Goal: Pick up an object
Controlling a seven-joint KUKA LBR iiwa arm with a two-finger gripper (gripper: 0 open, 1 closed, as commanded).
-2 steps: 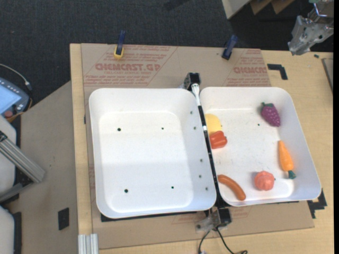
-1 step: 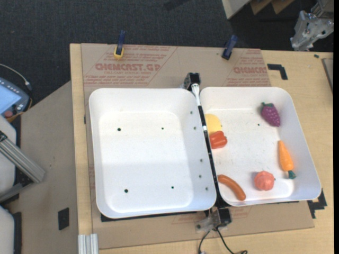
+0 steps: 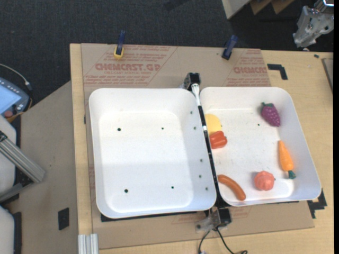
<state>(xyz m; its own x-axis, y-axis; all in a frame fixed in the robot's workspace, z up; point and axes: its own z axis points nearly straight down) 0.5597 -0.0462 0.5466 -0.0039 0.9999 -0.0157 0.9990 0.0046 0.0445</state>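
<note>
The right bin (image 3: 243,118) holds several toy foods. A purple grape bunch (image 3: 270,114) lies near its far right corner. An orange carrot (image 3: 286,159) rests along the right wall. A pink-red round fruit (image 3: 264,181) sits near the front, with an orange-red sausage (image 3: 231,187) to its left. A yellow piece (image 3: 212,123) and a red pepper (image 3: 217,139) lie against the left wall. My gripper (image 3: 312,23) hangs at the top right of the view, beyond the bench and well away from the bins.
The left bin (image 3: 140,152) stands beside the right one, and the two walls meet along a dark strip (image 3: 203,136). Clamps (image 3: 119,46) hold the cardboard sheet (image 3: 159,62) at the back. Grey equipment (image 3: 16,157) stands off the bench's left side.
</note>
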